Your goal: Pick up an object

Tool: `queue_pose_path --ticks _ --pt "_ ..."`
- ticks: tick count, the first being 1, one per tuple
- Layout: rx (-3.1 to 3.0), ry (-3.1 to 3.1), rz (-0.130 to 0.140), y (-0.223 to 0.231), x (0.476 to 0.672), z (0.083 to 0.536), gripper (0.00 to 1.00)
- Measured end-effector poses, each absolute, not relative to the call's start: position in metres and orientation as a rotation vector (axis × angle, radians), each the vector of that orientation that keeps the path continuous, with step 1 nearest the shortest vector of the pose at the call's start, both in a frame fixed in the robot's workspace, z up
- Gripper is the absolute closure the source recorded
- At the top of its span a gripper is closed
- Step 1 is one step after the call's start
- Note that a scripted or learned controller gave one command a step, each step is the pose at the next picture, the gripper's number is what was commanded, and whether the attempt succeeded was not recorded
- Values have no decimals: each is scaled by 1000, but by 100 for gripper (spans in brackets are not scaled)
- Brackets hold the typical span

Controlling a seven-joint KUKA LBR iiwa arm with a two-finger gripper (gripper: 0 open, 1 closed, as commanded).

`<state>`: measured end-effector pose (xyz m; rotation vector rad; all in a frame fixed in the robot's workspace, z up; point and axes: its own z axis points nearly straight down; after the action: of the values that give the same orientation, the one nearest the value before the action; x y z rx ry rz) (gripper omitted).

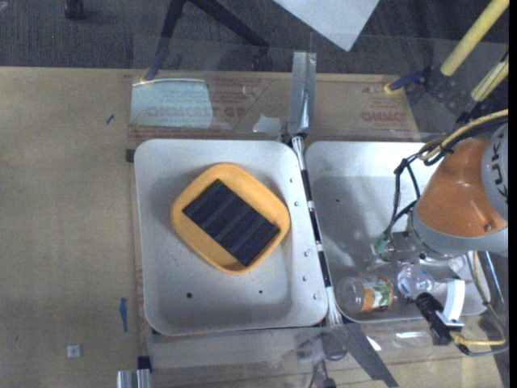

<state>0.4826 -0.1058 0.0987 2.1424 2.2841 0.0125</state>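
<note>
Fingers of the gripper (401, 272) were masked by the wrist above them, so it could not be told whether they were released, clenched or closed on anything; the gripper itself was seen low in the right bin (347, 176), near its front wall; the arm (459, 196) was reached in from the right, its orange band turned up toward the camera and dark cables looped along its left side.

A small clear bottle (373, 295) with an orange and green label was laid on its side in the front left corner of the right bin, close to the front wall; it was placed just beside the gripper, on the gripper's left in the view; whether the two were touching could not be made out; something clear and crumpled was glimpsed right under the wrist, but it was too blurred to be named.

A yellow dish (230, 217) with rounded corners was set near the middle of the left bin (153, 217), turned at a slant to the walls; its top was covered by a black ribbed panel; it was kept well apart from the gripper and the bottle.

Both bins were set side by side on the brown bench (56, 217), parted by a narrow metal strip (300, 95) that was continued behind them; a yellow rod (485, 23) was seen beyond the bench at upper right.
</note>
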Motion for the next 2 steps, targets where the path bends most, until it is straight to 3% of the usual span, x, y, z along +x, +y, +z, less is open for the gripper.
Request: queue_pose_path --ticks 1,2 --pt "1828 2553 1 -89 541 185 100" --pt "1828 2552 1 -90 541 185 0"
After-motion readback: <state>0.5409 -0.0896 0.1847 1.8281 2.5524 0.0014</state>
